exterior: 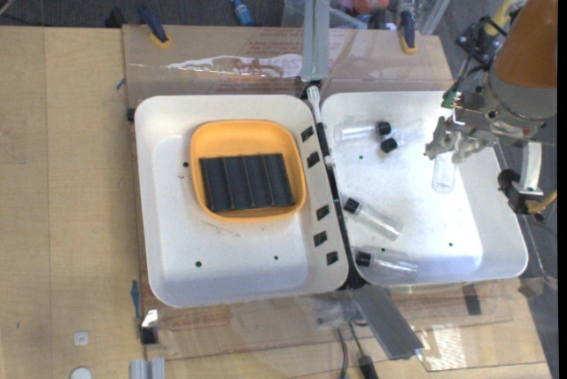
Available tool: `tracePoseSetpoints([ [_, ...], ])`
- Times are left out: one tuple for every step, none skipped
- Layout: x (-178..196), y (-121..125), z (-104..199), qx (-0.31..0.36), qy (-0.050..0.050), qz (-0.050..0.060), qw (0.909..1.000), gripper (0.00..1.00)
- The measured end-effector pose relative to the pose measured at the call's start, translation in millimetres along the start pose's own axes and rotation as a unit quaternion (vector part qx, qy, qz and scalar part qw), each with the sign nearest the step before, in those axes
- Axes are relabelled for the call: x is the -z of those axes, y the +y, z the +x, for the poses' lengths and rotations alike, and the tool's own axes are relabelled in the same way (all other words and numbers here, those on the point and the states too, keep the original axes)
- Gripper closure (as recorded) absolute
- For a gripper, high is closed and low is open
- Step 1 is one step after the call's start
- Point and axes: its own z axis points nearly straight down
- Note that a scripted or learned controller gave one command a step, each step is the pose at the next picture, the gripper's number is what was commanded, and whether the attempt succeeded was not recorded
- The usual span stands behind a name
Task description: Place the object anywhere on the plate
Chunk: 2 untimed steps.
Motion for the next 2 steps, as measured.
tracePoseSetpoints([
  [18,37,1,0.107,0.000,-0.001,0.9943,1.00],
  [16,70,14,0.178,-0.001,-0.002,0.9841,1.00],
])
